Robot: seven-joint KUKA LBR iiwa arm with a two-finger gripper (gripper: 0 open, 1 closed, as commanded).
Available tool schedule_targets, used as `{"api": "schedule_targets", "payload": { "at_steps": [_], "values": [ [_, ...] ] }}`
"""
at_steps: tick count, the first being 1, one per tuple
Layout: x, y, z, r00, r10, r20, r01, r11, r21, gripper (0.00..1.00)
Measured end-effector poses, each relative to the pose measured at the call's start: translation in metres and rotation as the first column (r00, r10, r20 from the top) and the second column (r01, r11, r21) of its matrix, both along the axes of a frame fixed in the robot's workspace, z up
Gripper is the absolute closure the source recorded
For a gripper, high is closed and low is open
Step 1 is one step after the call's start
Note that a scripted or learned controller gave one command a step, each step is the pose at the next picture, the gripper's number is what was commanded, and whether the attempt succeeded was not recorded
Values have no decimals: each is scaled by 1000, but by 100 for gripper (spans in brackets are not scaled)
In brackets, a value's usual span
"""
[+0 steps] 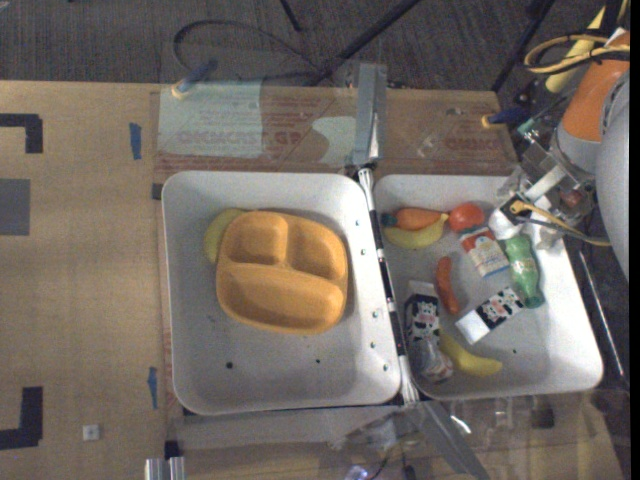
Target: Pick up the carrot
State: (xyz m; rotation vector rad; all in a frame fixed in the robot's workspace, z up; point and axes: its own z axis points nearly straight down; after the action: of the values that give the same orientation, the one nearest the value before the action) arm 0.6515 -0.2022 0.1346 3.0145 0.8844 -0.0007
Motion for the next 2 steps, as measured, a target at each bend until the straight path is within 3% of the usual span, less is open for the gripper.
{"api": "schedule_targets", "payload": {
  "at_steps": [1,2],
  "values": [
    [-5,18,-19,981,-194,12,194,981,0,0],
    [-2,-16,7,1000,20,-1,-20,1000,7,0]
  ]
}}
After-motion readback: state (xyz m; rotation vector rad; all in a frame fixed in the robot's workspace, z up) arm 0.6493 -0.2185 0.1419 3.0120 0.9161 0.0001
